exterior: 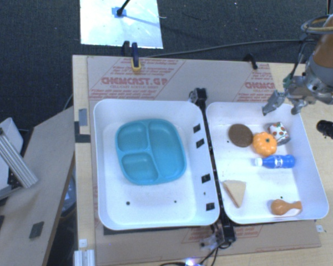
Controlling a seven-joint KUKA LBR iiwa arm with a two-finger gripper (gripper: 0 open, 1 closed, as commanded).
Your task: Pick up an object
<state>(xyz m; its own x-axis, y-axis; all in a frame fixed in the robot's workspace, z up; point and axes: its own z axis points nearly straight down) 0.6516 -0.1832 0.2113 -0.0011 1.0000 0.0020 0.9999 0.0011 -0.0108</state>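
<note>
The right bin (313, 201) holds a brown round cookie (240, 135), an orange pumpkin-like fruit (265, 144), a white and brown patterned item (279, 132), a blue bottle (275, 162) lying on its side, a tan bread wedge (235, 192) and an orange drumstick (286, 206). My gripper (283, 103) hangs above the bin's far right corner, up and right of the cookie. Its two fingers stand apart with nothing between them.
The left bin (108, 204) holds a blue divided plate (151, 151). A black hinge strip (205, 154) runs between the bins. Cardboard (172, 79) lies under both bins, with a blue and yellow clamp (135, 57) at its far edge.
</note>
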